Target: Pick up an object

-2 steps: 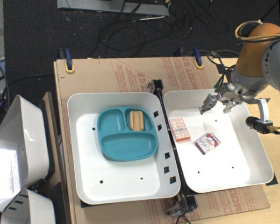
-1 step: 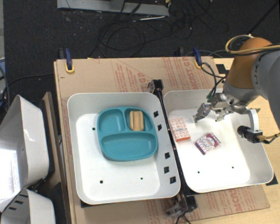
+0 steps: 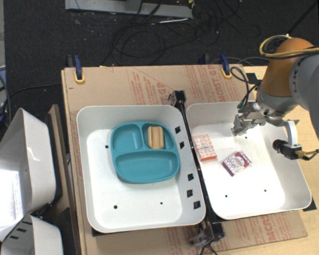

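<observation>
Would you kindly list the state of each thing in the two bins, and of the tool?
Teal divided plate: flat in left bin.
Tan block: lying in the plate's upper right compartment.
Red-and-white packet: flat in right bin.
Purple packet: flat, tilted, right bin.
Tool: above right bin, holding nothing visible.

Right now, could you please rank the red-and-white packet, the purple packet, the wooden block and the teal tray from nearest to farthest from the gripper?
From the gripper:
1. Purple packet and red-and-white packet, right bin: too close to call.
2. Wooden block, on the tray.
3. Teal tray, left bin.
</observation>
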You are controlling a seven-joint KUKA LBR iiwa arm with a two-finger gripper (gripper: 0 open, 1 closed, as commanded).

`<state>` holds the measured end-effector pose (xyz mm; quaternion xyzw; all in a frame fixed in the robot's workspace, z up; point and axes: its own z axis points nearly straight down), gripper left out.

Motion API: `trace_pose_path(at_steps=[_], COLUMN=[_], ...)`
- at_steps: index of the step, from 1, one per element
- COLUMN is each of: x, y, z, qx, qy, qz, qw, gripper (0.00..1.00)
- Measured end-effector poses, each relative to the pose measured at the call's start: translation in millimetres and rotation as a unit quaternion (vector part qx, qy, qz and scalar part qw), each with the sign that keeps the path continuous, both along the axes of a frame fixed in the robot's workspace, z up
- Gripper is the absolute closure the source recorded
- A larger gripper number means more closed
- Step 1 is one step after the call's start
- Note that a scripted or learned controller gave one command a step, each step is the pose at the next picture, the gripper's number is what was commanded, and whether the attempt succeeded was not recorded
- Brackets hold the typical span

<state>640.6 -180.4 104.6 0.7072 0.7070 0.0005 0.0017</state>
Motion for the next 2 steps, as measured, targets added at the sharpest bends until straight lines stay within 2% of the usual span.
trace_pose_path(at_steps=[1,2], x=[4.7,7.4], y=[-4.2,-9.1], z=[63.9,108.8], qx=[-0.0005,-0.0005], qy=[-0.002,-0.002], qz=[0.001,0.001], qw=[1.0,1.0], gripper=[1.0,1.0])
